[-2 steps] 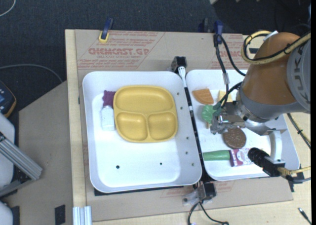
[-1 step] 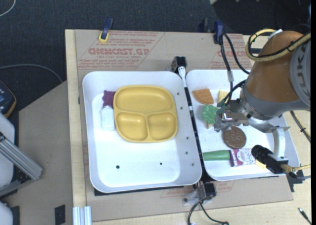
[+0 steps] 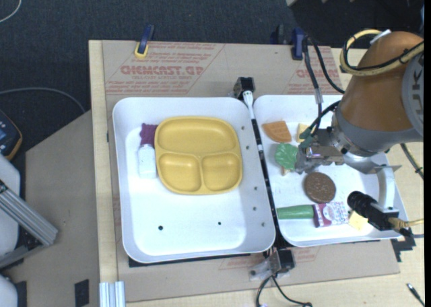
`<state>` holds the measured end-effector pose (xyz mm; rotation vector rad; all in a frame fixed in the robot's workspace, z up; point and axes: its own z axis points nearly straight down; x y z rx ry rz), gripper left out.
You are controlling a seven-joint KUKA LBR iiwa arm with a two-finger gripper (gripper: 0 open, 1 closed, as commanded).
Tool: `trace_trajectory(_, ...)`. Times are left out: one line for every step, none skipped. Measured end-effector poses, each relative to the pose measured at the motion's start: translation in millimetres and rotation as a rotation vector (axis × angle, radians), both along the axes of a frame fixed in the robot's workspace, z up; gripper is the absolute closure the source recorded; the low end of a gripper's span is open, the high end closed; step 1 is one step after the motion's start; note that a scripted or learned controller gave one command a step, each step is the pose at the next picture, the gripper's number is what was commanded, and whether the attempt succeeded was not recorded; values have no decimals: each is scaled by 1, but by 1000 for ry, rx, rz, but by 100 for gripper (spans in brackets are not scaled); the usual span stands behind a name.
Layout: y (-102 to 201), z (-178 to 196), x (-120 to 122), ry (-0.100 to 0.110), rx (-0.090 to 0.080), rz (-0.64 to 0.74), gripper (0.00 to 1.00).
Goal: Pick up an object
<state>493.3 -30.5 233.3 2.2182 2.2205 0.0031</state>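
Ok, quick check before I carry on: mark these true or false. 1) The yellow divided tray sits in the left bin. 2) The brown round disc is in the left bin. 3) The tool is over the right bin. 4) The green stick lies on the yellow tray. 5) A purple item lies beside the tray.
1) True: the yellow divided tray sits in the left bin.
2) False: the brown round disc is in the right bin.
3) True: the tool is over the right bin.
4) False: the green stick lies in the right bin.
5) True: the purple item lies at the tray's left edge.
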Motion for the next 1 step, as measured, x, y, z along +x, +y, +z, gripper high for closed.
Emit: trace_trajectory(5,1,-5,4,2,1,100)
